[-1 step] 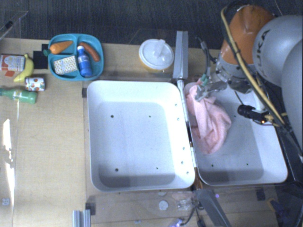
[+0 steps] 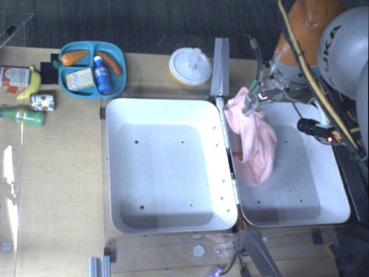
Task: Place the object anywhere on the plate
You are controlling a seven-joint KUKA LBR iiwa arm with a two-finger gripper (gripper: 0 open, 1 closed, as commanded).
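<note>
A pink cloth (image 2: 255,144) hangs bunched over the left part of the right bin (image 2: 314,195), its top corner pinched in my gripper (image 2: 251,101). The gripper is shut on that corner, above the bin's far-left corner near the divider between the bins. The cloth's lower end droops onto the bin floor. The blue divided plate (image 2: 117,57) sits on the bench at the far left, beyond the left bin. It holds a toy carrot (image 2: 75,57), a hot dog (image 2: 111,64), a blue bottle (image 2: 102,75) and a patterned snack (image 2: 79,79).
The left bin (image 2: 167,160) lies between the cloth and the plate. A white lidded cup (image 2: 191,67) and a grey metal post (image 2: 219,68) stand behind the bins. A banana (image 2: 30,84), a carton (image 2: 14,77), a can (image 2: 42,102) and a green bottle (image 2: 23,116) lie at the far left.
</note>
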